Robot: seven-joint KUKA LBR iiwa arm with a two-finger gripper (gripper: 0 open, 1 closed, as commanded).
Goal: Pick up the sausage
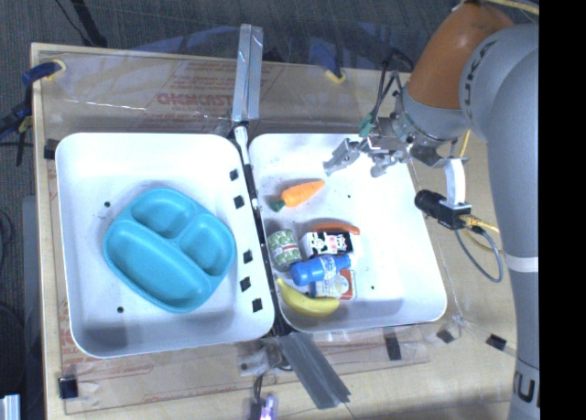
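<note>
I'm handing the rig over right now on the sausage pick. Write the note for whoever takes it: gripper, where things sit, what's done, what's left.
Gripper: open, holding nothing, poised over the upper part of the right bin, above and right of the carrot.
Sausage: lying in the right bin, partly hidden behind the black-and-white carton, with the blue bottle, green can and banana crowded just below.
Left bin: holds the blue divided tray.
Done: nothing grasped.
Left: move down-left to the sausage, close on it, lift. The crowding probably makes the grasp tight.
</note>
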